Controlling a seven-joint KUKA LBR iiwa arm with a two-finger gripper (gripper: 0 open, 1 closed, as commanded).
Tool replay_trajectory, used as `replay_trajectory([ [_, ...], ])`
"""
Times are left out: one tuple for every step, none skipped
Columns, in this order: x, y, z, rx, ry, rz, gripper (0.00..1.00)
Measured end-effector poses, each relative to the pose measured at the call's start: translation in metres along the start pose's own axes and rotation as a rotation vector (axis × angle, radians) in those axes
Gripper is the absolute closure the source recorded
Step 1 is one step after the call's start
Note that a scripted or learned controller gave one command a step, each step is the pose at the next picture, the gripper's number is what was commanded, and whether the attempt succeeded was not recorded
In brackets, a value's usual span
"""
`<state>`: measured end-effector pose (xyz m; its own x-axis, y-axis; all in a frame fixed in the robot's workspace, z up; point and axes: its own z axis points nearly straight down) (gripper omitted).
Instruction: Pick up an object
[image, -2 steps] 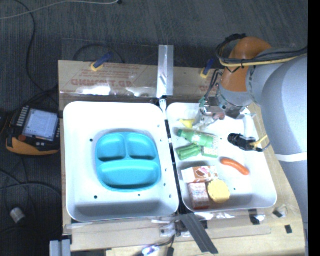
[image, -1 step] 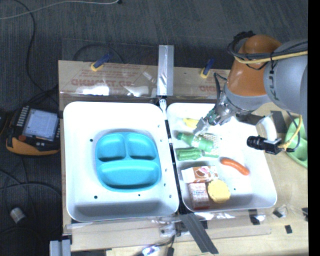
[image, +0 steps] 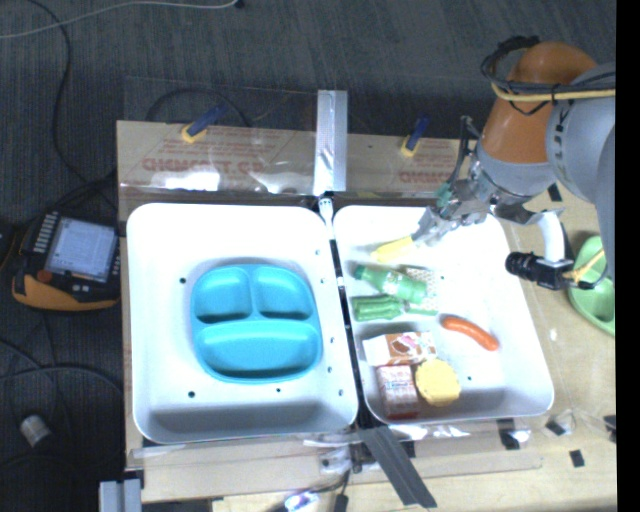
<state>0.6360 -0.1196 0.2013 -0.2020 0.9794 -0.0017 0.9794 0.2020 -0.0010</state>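
My gripper (image: 434, 226) hangs over the far part of the right bin (image: 520, 300), tilted down toward the left. A small yellow piece (image: 393, 248) lies just left of its tip; whether they touch is unclear. Nearer the camera lie a green bottle (image: 392, 282), a green pod-shaped item (image: 378, 307) and an orange-red sausage shape (image: 470, 333). At the bin's front are a white pictured packet (image: 400, 348), a brown box (image: 397, 385) and a yellow round item (image: 437, 382).
The left bin (image: 160, 300) holds a blue divided tray (image: 257, 320). A ridge (image: 338, 300) separates the two bins. A green object (image: 598, 285) sits on the bench at the right, outside the bins. A handheld device (image: 70, 255) lies on the floor at the left.
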Motion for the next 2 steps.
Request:
replay_trajectory([
  [0.004, -0.03, -0.025, -0.001, 0.001, -0.33, 1.0],
  [-0.021, 0.02, 0.008, 0.001, 0.0, 0.094, 1.0],
])
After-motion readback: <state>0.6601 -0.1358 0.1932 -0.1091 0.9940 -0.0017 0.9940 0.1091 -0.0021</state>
